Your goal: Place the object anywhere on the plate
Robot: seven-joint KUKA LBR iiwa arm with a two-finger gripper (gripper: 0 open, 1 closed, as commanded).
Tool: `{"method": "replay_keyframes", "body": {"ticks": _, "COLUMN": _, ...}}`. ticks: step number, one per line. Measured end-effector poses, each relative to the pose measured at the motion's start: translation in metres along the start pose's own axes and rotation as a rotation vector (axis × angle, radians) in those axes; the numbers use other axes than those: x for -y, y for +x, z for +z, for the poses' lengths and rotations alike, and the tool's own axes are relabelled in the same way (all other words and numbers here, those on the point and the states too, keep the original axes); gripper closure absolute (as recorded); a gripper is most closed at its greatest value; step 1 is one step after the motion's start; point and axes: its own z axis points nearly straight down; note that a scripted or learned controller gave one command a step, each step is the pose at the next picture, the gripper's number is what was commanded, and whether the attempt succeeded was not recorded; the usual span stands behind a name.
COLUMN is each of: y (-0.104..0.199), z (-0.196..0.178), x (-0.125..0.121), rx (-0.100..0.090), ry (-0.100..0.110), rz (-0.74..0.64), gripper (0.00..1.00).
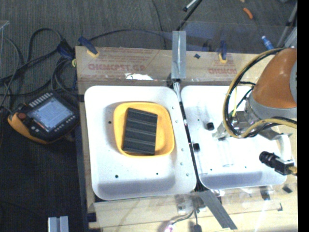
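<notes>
A yellow square plate (pixel 165 129) lies in the middle of the left white bin (pixel 101 178). A dark grey ribbed rectangular block (pixel 140 131) rests flat on the plate, slightly tilted and within its rim. My gripper (pixel 226 131) hangs below the grey and orange wrist (pixel 277 83) over the right bin (pixel 231 175), well to the right of the plate. It is mostly hidden by the arm and its looped cables. Nothing is visible in it.
A small black item (pixel 210 126) sits on the right bin's floor near the gripper. A raised divider (pixel 186 129) separates the bins. A control pendant (pixel 48 117) and cables lie on the floor at left. A cardboard panel (pixel 145 66) runs along the back edge.
</notes>
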Motion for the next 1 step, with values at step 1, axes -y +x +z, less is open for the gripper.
{"method": "replay_keyframes", "body": {"ticks": 1, "y": -0.0001, "z": 0.0, "x": 0.0, "rx": 0.0, "ry": 0.0, "rz": 0.0, "gripper": 0.0}}
